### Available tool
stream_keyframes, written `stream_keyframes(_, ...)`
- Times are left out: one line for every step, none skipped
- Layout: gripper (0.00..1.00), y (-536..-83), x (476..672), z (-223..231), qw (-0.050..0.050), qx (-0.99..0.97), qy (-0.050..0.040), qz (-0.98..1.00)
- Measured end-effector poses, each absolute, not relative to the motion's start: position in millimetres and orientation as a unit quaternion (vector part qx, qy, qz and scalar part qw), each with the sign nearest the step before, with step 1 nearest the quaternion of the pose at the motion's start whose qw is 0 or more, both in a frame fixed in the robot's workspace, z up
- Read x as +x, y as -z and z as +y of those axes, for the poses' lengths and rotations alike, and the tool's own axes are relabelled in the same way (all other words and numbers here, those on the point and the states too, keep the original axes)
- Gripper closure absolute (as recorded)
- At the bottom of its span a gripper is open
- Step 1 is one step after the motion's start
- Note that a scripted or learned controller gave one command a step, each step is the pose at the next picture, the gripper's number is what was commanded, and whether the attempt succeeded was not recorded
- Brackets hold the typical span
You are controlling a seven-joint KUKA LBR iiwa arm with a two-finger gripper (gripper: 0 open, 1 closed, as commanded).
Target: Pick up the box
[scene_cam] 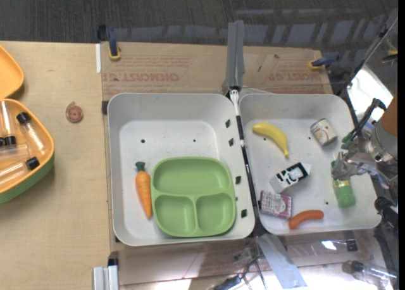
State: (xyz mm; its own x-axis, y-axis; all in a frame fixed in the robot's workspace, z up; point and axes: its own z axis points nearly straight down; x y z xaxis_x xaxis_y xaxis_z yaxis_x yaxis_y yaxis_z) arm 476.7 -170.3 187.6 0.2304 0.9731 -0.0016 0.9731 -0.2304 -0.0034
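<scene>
One box (pixel 290 176), black and white, lies in the middle of the right bin (pixel 253 156), with one banana (pixel 273 136) above and one sausage (pixel 306 218) below. The hand (pixel 343 170) hangs at the right side of the frame, over one green bottle (pixel 345 193); its opening I cannot tell. The box is left of the hand, apart.

- Your desk (pixel 57 232) is tan wood.
- Two white bins sit on it, left bin (pixel 126 114) touching right bin (pixel 329 102).
- Flattened cardboard (pixel 164 70) lies under them.
- A small round disc (pixel 74 113) rests left.
</scene>
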Motion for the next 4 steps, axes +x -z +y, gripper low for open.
stream_keyframes(1.0,-168,520.4,-133,0.001,-0.824,-0.0022,-0.567)
stream_keyframes(0.0,-168,520.4,-133,0.001,-0.824,-0.0023,-0.566)
stream_keyframes(0.0,-166,481.0,-211,0.001,-0.75,-0.0013,-0.662)
stream_keyframes(0.0,-185,495.4,-218,0.0,-0.71,-0.0013,-0.704)
